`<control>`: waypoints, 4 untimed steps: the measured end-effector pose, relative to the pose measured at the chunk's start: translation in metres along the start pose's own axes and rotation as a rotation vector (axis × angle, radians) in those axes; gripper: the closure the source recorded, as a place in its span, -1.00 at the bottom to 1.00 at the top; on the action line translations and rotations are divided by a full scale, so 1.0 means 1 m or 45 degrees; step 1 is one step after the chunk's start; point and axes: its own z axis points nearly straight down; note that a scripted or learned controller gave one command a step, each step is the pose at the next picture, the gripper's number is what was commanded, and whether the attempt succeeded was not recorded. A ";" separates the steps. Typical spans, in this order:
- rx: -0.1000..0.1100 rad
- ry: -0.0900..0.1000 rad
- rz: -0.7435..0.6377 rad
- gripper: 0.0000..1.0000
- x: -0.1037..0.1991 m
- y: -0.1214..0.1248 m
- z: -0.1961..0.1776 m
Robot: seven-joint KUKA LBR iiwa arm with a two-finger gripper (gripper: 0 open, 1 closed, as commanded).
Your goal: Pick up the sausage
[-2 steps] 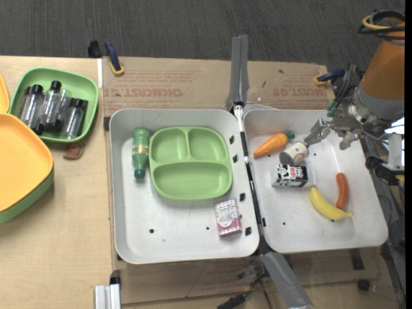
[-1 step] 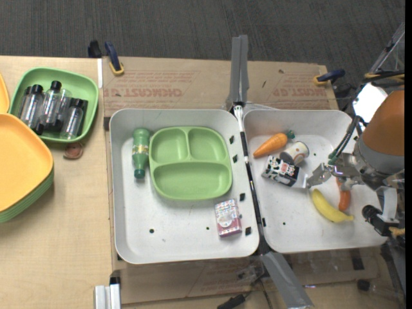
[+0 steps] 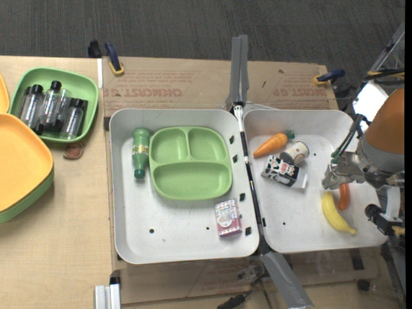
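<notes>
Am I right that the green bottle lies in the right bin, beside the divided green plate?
Not quite: the camera view shows the green bottle in the left bin, not the right one. It does lie beside the divided green plate, on its left.

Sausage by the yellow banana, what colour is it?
The small toy sausage is reddish-orange, seen in the camera view.

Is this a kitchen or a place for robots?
Probably a robot lab, not a kitchen: a robot arm reaches over two white bins of toy food, like a carrot and banana, on a clamped cardboard-covered bench.
</notes>
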 end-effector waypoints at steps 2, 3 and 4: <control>0.005 -0.005 -0.200 1.00 -0.031 -0.011 0.011; 0.006 -0.005 -0.219 1.00 -0.032 -0.026 0.011; 0.006 -0.004 -0.397 1.00 -0.035 -0.048 0.011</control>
